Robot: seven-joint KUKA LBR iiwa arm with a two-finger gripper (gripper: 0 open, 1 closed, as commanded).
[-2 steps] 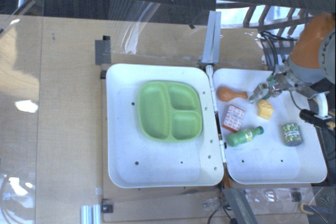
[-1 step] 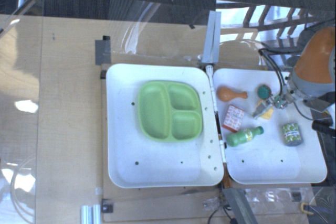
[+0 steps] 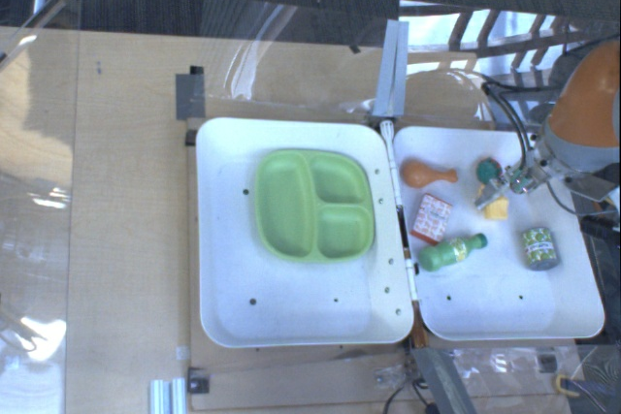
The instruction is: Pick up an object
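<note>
The right bin (image 3: 505,315) holds several small things: an orange drumstick-shaped toy (image 3: 427,174), a red and white packet (image 3: 433,217), a green bottle (image 3: 451,252) lying on its side, a green can (image 3: 539,247) and a small yellow wedge (image 3: 497,208). My gripper (image 3: 506,183) hangs low over the back right of this bin, just above the yellow wedge and beside a small teal piece (image 3: 488,172). The arm's orange band (image 3: 587,102) is behind it at the right edge. Whether anything is held is too small to tell.
The left bin (image 3: 291,305) carries a light green divided plate (image 3: 314,205). A grey upright post (image 3: 392,73) stands at the back between the bins. Cables (image 3: 509,107) run from the arm across the right bin's back corner. Wooden bench surrounds the bins.
</note>
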